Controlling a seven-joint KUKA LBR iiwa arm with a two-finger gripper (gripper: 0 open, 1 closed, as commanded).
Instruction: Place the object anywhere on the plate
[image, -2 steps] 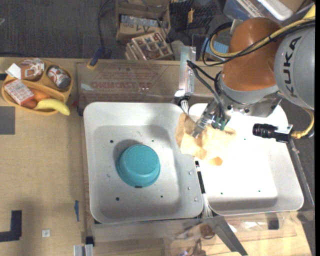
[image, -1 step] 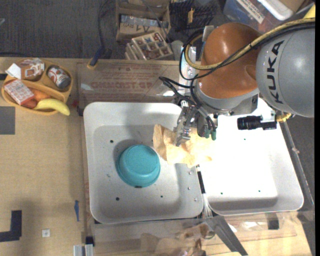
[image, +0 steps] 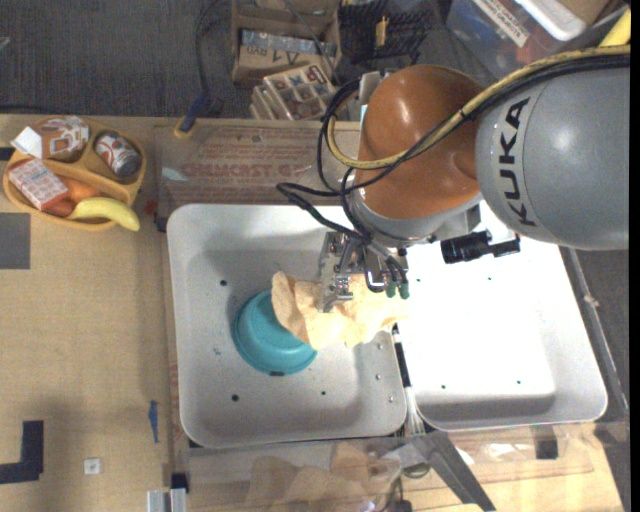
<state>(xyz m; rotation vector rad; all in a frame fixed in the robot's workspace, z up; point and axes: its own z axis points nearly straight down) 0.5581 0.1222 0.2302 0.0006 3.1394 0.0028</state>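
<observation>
A teal plate lies tilted in the middle of the left bin. A pale yellow crumpled cloth lies beside it on the right, and its left end overlaps the plate's right rim. The cloth stretches right as far as the divider between the bins. My gripper comes down from the orange-banded wrist and sits right on top of the cloth's middle. The wrist and cables hide the cloth's upper part.
The right bin lies under the arm's grey body. A yellow tray with toy food and a banana sits at the bench's far left. Boxes and cables stand behind the bins.
</observation>
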